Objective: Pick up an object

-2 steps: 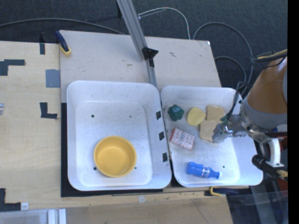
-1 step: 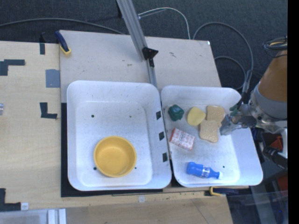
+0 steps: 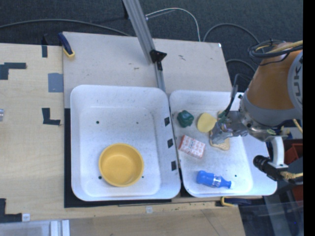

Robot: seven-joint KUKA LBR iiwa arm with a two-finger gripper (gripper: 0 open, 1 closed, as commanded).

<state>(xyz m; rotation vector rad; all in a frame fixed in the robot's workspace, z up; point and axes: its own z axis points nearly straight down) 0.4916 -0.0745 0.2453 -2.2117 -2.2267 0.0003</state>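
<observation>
Two white bins side by side on the bench. Left bin (image 3: 83, 102) has just a yellow bowl (image 3: 121, 164) sitting upright near its front edge, open side up.

Right bin (image 3: 197, 98) is where the stuff is: dark green lump (image 3: 185, 118) near the back-left, a yellow roundish thing (image 3: 206, 122) just beside it to the right, a small red-and-white packet (image 3: 191, 146) lying flat towards the middle-left, and a blue bottle (image 3: 213, 179) on its side near the front, cap end pointing right. There's also a tan flat piece (image 3: 222, 144), prob a cracker or bit of bread tbh, can't tell.

Arm comes in from the right, orange band and grey body hanging over the bin's right side. Gripper (image 3: 219, 132) is down low in the right bin, right over the tan piece and just beside the yellow thing. Looks like it's touching or nearly on the tan piece, but the claw is too blurry and buried under the wrist, so can't tell whether it has anything.

A grey metal pole (image 3: 142, 26) slants across the back of the bench.
</observation>
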